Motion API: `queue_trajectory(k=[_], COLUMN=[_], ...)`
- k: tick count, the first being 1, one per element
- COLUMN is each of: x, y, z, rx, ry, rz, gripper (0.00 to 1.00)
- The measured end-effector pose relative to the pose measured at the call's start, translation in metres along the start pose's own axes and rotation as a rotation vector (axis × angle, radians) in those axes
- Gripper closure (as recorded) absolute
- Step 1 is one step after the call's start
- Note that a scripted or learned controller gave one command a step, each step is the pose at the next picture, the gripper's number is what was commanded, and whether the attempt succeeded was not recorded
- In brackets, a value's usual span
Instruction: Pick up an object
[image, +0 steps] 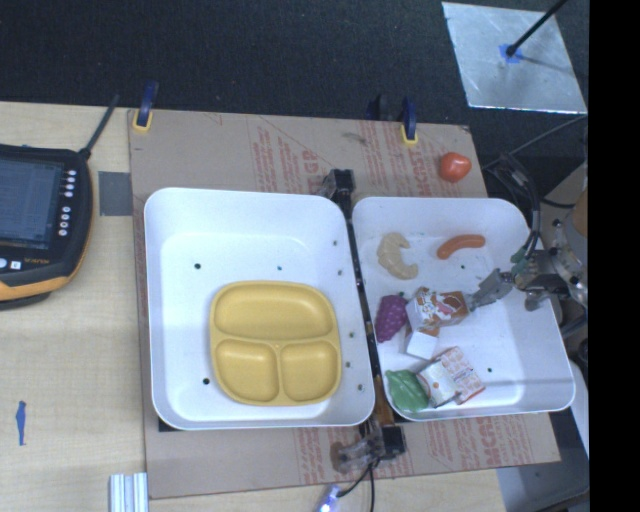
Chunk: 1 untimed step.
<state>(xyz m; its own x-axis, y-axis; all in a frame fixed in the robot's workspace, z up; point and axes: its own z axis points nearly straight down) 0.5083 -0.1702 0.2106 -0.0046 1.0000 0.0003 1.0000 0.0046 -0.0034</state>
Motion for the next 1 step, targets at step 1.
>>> queue_trajectory(k=[1], x=[0.0134], y=[0.0752], z=[0.1197], rx=[0.002], ry=[-0.001], rz=[-0.002], gripper=[0.00])
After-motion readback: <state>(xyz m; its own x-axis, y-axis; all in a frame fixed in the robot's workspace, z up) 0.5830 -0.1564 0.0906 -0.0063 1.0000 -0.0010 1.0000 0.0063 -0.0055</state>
